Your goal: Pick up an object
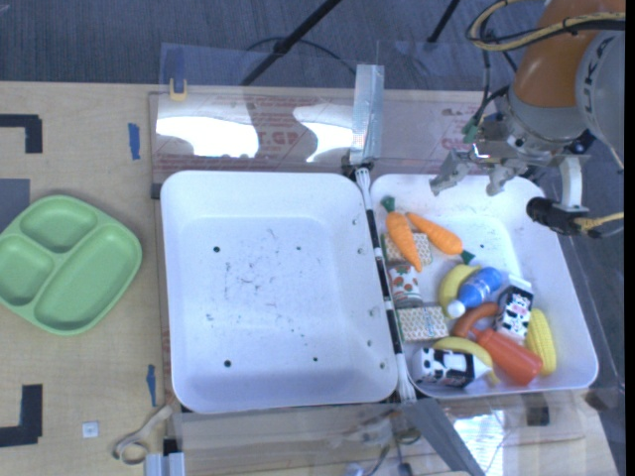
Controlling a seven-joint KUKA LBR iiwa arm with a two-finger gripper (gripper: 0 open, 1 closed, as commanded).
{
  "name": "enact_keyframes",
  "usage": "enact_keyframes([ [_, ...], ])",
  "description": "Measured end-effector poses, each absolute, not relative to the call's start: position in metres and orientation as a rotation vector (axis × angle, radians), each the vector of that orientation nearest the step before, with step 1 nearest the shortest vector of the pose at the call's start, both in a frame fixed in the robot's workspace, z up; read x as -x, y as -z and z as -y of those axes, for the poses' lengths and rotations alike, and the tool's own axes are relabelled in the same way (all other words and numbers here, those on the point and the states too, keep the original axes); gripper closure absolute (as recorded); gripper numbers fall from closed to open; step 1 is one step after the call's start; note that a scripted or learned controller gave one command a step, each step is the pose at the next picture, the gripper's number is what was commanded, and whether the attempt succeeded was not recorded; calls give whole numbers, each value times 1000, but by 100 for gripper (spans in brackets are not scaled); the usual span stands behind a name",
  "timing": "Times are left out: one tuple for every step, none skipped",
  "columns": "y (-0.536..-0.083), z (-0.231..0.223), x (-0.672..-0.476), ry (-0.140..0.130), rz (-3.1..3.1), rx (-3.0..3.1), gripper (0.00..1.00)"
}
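Hand point(474, 177): hangs over the far end of the right bin, its two fingers spread apart with nothing between them.
Arm point(568, 58): grey with an orange band, reaches in from the right, cables looped above it.
Right bin point(575, 310): white and shallow, holds a cluster of toy items toward its left wall and near end.
Carrots point(415, 236): two orange ones with green tops, lying side by side at a slant, nearest the hand yet apart from it.
Blue bottle point(482, 288): lies tilted in the middle of the pile, touching a yellow banana point(453, 283) on its left.
Corn cob point(542, 337): yellow, at the right edge of the pile, beside a red-orange item point(509, 357).
Cow-patterned items: one black-and-white carton point(515, 312) near the corn, another black-and-white piece point(446, 366) at the near end.
Left bin point(268, 286): white, with faint scuff marks on its floor.
Green tray point(65, 263): three compartments, sits on the wooden surface point(79, 385) well left of both bins.
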State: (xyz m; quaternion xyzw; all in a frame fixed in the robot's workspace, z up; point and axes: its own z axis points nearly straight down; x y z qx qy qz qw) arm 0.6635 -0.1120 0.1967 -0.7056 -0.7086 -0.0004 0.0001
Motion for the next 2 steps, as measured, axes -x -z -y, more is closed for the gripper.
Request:
enact_keyframes([
  [-207,42,-667,3,2287,2155,0],
  [-98,123,-637,12,2250,2210,0],
])
